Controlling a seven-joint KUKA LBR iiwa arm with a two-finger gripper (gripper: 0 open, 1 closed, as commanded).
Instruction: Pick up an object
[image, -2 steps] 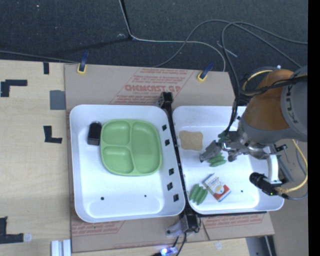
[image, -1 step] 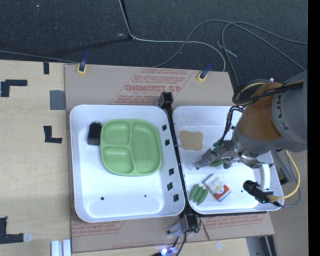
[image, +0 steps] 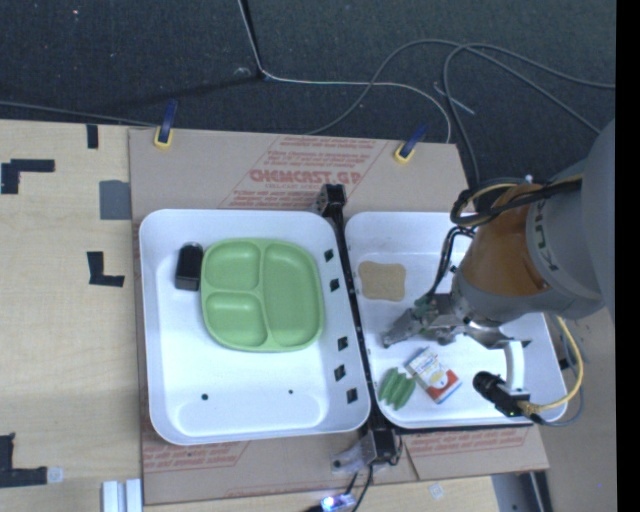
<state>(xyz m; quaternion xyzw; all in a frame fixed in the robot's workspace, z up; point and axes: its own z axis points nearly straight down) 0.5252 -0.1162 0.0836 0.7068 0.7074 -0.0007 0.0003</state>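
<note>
the small red and white packet (image: 434, 374) lies flat on the floor of the right bin (image: 398, 232), toward its near side, with its long axis running on a diagonal from upper left to lower right; the white end points up-left, the red end down-right. just to its left lies a green pod-like item (image: 397, 389), its long axis tilted from lower left to upper right, close beside the packet. a flat tan square (image: 382, 280) rests farther back in the same bin, well apart from both. my claw (image: 403, 333) hangs above the bin floor between the tan square and the packet, fingers spread apart and nothing between them. my grey arm with its orange band (image: 505, 262) enters from the right. in the left bin (image: 160, 330) sits a green divided plate (image: 263, 295), with a small black block (image: 188, 266) just beside its left edge.
</note>
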